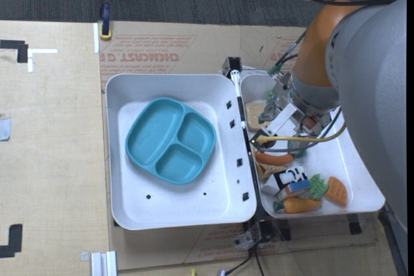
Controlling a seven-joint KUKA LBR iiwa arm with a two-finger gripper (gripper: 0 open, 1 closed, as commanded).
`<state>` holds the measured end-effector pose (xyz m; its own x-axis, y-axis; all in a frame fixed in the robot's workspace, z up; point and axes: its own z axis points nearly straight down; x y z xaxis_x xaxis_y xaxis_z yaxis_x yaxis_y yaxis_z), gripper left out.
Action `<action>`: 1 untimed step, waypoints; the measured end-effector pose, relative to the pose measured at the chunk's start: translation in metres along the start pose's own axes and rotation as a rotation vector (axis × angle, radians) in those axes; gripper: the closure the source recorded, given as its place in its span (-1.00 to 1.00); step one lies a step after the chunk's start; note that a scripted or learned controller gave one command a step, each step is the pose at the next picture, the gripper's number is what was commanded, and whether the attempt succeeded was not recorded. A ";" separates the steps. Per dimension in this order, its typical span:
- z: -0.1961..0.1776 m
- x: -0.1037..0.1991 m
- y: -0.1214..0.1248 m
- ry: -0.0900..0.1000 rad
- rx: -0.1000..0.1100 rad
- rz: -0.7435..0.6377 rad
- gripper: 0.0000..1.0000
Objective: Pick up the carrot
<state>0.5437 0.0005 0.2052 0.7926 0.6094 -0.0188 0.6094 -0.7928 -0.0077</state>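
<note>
Obs., single moment, standing at the bench.

Two shallow white bins sit side by side on a cardboard sheet (168,55) laid over the pale surface (52,139). A blue clamp (105,13) sits at the sheet's far left corner.

Left bin (123,203): one teal divided plate (171,140) with three compartments, lying flat about mid-bin.

Right bin (362,194): toy foods clustered in the near half.
- Carrot (336,191): orange and tapered, with its green leafy top (317,187) pointing left. It lies on the bin floor close to the near right corner.
- Second orange oblong piece (301,205): just left of and nearer than the carrot, with a green bit at its left end. I cannot tell what it is.
- Black-and-white block (292,179) with a blue patch: just left of the leafy top.
- Red-orange sausage (274,157): lies crosswise, farther back, near the wall shared with the left bin.
- Pale tan piece (254,112): far left of the bin, partly covered by the wrist hardware.

Arm (369,61): grey with an orange band (317,42). It reaches in from the right and hangs over the far half of the right bin. Its tool end points down and left, above the tan piece and the sausage.

Jaws: buried among the wrist hardware from this angle, so I cannot tell whether they stand wide, narrow or closed on anything.

The carrot lies nearer and to the right of the tool end, apart from it. The sausage and the block lie in between.
</note>
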 end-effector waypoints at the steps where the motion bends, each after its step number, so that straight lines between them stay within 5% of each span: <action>1: 0.016 -0.025 -0.043 0.013 0.000 0.158 -1.00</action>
<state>0.4973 0.0186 0.1901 0.8790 0.4768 -0.0071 0.4768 -0.8790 -0.0053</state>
